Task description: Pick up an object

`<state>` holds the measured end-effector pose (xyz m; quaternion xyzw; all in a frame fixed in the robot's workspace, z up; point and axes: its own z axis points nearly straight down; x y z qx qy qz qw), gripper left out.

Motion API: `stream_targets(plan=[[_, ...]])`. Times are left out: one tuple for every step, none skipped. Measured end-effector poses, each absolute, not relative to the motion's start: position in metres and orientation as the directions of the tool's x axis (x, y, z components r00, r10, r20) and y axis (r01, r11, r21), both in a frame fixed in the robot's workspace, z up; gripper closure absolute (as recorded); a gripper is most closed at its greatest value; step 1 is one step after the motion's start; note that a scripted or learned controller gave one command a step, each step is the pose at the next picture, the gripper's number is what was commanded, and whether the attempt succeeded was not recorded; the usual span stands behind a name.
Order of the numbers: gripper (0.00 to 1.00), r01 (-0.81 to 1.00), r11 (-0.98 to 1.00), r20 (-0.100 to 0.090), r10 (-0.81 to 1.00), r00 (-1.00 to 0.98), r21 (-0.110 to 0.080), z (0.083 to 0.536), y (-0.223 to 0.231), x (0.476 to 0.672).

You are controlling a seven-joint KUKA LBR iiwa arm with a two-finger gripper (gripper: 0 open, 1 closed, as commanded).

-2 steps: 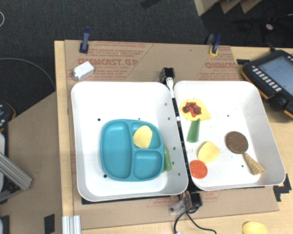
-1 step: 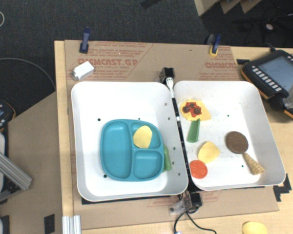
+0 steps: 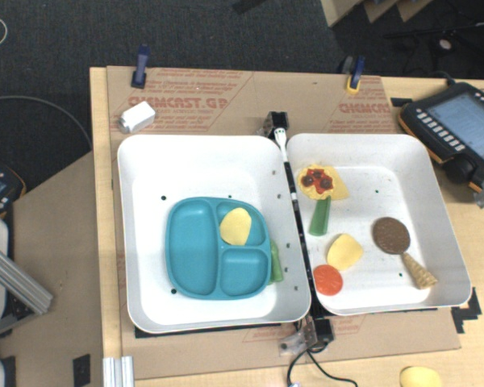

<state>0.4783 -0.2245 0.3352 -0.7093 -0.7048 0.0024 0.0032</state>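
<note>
The right bin [image 3: 403, 156] holds a pizza-slice toy [image 3: 319, 182], a green stick [image 3: 319, 215], a yellow wedge [image 3: 344, 251], a red-orange disc [image 3: 328, 280] and a brown ice-cream cone toy [image 3: 399, 244]. In the left bin [image 3: 145, 184] lies a teal divided tray [image 3: 218, 248] with a pale yellow piece [image 3: 235, 226] in its upper right compartment. A thin green piece [image 3: 275, 263] rests against the tray's right edge.
The bins sit on a cardboard sheet [image 3: 218, 99] held by clamps at the back. A small white block [image 3: 137, 117] lies at the back left. A black handheld controller [image 3: 456, 127] sits at the right. A yellow object [image 3: 419, 376] lies at the bottom right.
</note>
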Motion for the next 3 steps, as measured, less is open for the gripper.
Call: stream_targets(plan=[[1.0, 1.0, 0.003, 0.002, 1.0, -0.003, -0.004, 0.274, -0.223, 0.533], [1.0, 1.0, 0.007, -0.006, 1.0, -0.007, 0.021, 0.424, -0.183, 0.56], [1.0, 1.0, -0.004, 0.0, 1.0, 0.004, -0.005, 0.373, -0.226, 0.564]])
